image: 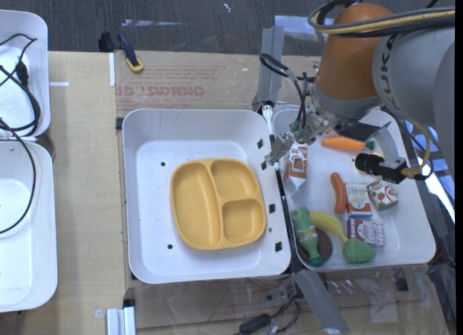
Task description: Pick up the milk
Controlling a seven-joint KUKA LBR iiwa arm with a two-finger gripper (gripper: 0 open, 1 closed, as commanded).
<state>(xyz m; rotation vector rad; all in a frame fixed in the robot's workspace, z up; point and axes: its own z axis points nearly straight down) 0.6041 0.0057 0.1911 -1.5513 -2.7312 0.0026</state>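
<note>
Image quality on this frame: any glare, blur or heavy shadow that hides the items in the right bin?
Camera view: lighting is even and soft; mild sheen on the left bin rim, none masking contents. The yellow tray is sharp. The arm looms large and slightly soft, hiding the right bin back. The small cartons are legible only as shapes.

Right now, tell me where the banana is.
Camera view: the banana lies at the front of the right-hand bin, between the green bottle and a red-and-white carton.
</note>
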